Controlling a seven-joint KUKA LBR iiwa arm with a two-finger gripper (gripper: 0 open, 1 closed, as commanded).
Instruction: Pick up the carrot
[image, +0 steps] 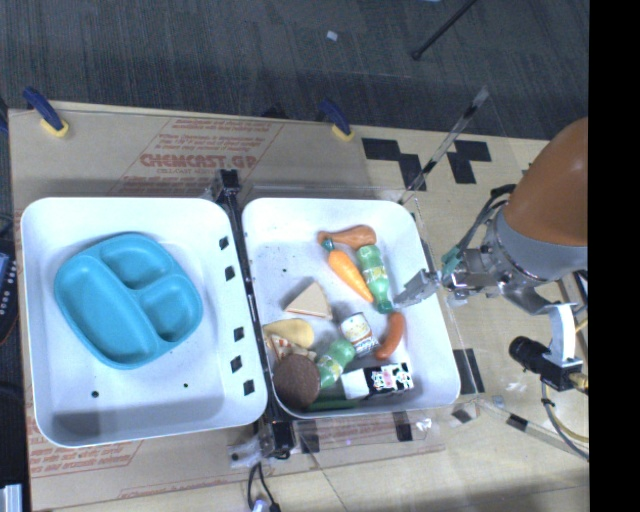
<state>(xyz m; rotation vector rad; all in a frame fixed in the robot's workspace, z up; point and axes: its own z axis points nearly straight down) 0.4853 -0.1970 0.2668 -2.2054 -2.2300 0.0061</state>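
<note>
So: we see nothing lifted yet. Right shallow white bin (425, 250) holds cluttered toy food; smooth orange tapered carrot (347, 272) lies untouched in far half, beside green bottle (376, 276). Gripper (418, 288) hovers over bin's right rim; grasp state we cannot tell. Reach, grasp, lift remain.

Even overhead light, bright on the 2 white bins (330, 215); dim floor above; soft focus, faint shadows.
</note>
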